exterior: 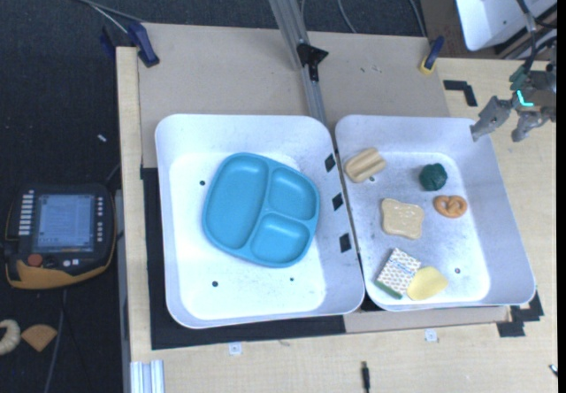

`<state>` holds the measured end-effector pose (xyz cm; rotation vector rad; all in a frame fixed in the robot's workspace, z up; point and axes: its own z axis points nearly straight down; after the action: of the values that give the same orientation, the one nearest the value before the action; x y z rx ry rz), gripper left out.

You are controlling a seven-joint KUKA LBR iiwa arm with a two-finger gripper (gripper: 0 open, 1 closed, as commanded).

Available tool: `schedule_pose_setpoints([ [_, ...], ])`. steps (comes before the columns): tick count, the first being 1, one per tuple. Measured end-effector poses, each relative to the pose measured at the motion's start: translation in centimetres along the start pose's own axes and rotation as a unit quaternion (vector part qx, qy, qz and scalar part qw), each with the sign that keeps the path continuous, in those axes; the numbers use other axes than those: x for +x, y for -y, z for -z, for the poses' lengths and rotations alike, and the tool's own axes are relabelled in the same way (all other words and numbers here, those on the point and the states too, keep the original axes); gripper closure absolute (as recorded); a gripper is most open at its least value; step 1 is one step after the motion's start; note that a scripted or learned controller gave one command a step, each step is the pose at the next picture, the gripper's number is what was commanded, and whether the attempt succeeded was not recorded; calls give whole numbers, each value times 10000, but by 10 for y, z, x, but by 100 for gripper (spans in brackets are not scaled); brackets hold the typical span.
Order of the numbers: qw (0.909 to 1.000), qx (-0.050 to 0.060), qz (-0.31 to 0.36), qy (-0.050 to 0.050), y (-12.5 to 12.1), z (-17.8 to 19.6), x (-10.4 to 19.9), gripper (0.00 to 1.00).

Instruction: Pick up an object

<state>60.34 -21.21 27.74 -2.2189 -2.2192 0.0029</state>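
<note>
Gripper (506,121) hangs at the far right, outside the right bin (495,205), just past its far-right corner; its two fingers stand apart with nothing between them. No object is chosen yet, and all candidates lie in the right bin: a tan bread roll (363,164) at far left, a dark green round piece (432,176) and a pretzel (451,205) nearest the gripper, a toast slice (402,218) mid-bin, and a checkered sponge (398,271) touching a yellow piece (426,283) at the near edge. The left bin (177,205) holds a blue divided tray (261,208). Judgement: the green piece is the best target, being compact and apart from its neighbours. Centre over it, align the fingers to straddle it, and descend fully before closing. Avoid the sponge and yellow pair, since their contact risks a double or slipped grasp.
</note>
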Motion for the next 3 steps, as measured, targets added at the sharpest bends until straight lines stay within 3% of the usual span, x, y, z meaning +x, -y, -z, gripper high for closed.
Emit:
schedule_pose_setpoints([
  [1, 10000, -19, 3, 5, -1, 2, 0, 0],
  [3, 10000, 0, 2, -1, 4, -86, -3, 0],
])
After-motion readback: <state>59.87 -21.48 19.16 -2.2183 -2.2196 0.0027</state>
